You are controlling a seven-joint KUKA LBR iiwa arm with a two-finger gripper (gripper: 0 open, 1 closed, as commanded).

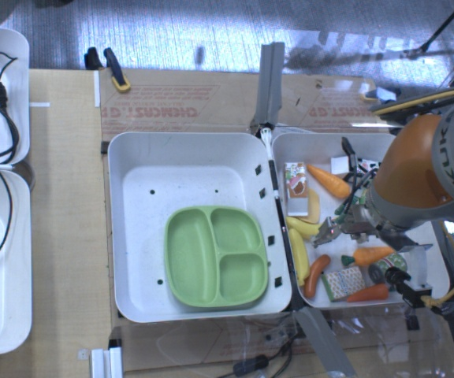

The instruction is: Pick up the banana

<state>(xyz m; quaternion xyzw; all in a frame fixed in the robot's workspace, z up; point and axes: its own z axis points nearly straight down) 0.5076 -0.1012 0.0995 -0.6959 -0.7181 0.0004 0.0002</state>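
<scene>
Over the right bin (315, 138), the gripper (327, 233) hangs low among the objs, tip pointing toward that bin's left side. Can't tell whether the pincer is apart or together; nothing is seen clamped in it. The grey arm w/ orange band comes in from the right.

Count, right bin:
- 1 banana (299, 252), yellow, curved, lying along the bin's left wall next to the divider btwn the bins. Its upper end is just beside the gripper tip; can't tell if they touch. A paler yellow strip (314, 205) sits right above it; can't tell if it belongs to the banana.
- 2 carrots: carrot no. 1 (329, 181) at the far side, tilted, beside the carton; carrot no. 2 (373, 254) nearer, just beside the gripper body.
- 1 small carton (295, 186), white w/ a reddish picture, at the far left corner.
- 1 red sausage-shaped piece (316, 275), just right of the banana's lower end.
- 1 checkered packet (343, 283) beside it.
- 1 red-orange piece (367, 293) at the near edge.

Count, left bin (119, 211):
- 1 green plate (211, 254) w/ 3 compartments, flat, toward the near right corner.
</scene>
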